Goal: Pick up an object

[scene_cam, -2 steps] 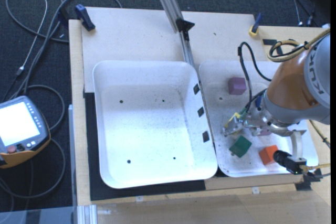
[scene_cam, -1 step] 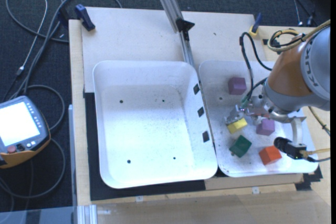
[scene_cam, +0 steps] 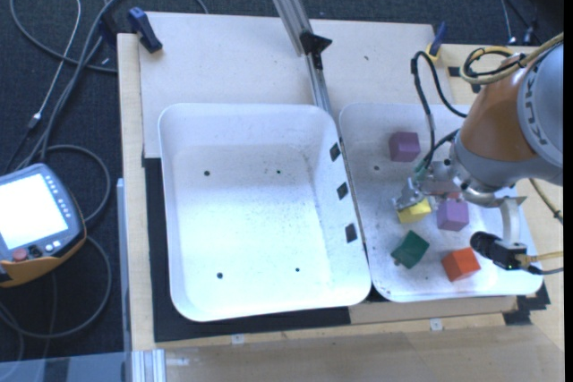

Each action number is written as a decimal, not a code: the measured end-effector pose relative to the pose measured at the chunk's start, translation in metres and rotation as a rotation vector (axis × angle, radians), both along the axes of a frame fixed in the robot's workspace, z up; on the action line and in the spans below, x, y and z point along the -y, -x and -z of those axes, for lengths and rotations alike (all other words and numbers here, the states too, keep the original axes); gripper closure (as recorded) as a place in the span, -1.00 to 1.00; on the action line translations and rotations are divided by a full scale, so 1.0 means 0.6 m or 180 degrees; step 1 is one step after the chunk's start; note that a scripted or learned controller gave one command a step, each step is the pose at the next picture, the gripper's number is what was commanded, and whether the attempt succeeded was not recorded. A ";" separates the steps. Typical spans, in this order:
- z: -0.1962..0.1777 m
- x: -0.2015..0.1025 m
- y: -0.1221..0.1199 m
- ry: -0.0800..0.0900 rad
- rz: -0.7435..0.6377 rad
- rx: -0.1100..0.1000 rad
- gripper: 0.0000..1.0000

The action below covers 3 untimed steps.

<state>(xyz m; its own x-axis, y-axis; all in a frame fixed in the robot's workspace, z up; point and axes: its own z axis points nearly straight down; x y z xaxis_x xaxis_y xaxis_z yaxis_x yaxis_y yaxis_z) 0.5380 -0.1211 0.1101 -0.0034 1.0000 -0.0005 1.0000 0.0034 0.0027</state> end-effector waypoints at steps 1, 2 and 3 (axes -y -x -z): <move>0.019 -0.048 -0.072 -0.0004 -0.0006 0.0000 1.00; -0.156 -0.180 -0.008 -0.0012 -0.0015 0.0012 1.00; -0.151 -0.252 -0.017 -0.0008 -0.0009 -0.0004 1.00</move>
